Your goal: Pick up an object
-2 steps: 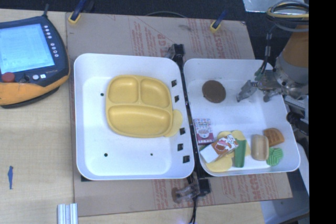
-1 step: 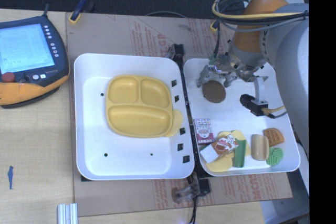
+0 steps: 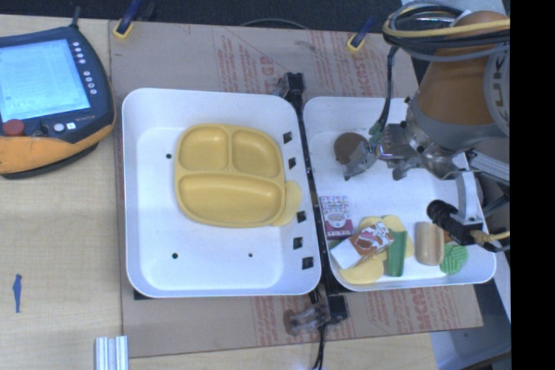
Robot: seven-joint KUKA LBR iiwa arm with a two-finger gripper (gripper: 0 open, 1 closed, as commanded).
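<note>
My gripper [image 3: 379, 166] hangs over the back part of the right bin [image 3: 347, 113], its two fingers spread apart with bare bin floor between them. A brown round object [image 3: 348, 146] lies just left of the left finger. Along the bin's front lie a small red-and-white packet [image 3: 335, 215], a yellow piece [image 3: 368, 266] with a red-and-white wrapper [image 3: 373, 238] on it, a green stick [image 3: 397, 254], a tan cylinder [image 3: 427, 243] and a green leafy piece [image 3: 453, 258].
The left bin [image 3: 143, 186] holds a yellow divided plate [image 3: 230, 176]. A tablet pendant [image 3: 48, 95] with an orange grip lies on the bench at far left. Clamps sit at the bins' shared edge.
</note>
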